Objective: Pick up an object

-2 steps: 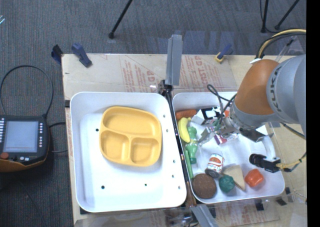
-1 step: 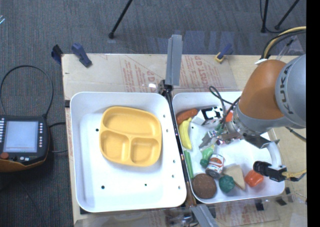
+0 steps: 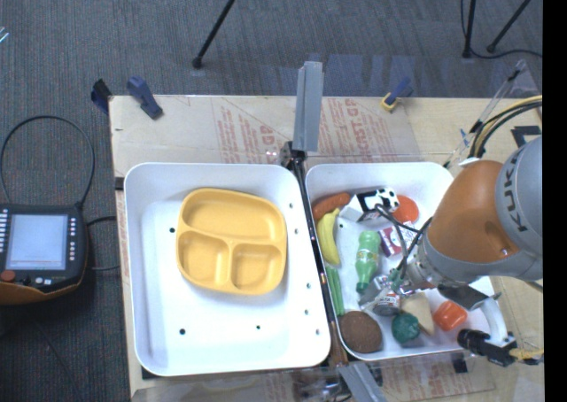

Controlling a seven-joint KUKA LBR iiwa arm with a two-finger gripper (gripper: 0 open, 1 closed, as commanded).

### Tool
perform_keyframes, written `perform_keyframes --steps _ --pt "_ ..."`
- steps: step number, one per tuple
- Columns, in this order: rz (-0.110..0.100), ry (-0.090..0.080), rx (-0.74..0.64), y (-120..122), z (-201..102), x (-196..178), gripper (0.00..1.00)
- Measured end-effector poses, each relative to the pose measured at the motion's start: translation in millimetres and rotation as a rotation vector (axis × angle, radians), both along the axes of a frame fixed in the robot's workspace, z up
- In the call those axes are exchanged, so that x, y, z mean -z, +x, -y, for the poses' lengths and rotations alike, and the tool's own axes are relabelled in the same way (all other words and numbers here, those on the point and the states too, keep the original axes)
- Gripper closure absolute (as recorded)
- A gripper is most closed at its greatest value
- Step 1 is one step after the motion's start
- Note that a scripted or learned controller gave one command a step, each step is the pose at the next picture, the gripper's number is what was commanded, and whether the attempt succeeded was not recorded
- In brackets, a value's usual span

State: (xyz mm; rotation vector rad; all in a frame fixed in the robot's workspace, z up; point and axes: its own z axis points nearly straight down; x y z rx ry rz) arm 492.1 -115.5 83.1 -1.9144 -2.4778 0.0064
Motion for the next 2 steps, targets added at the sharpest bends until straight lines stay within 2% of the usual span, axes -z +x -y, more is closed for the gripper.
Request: perform_keyframes --steps 1,2 --pt "-0.001 0.001 0.007 0 1 -9 1.0" --pt "0.006 -0.003 0.18 6 -113 -103 1.0"
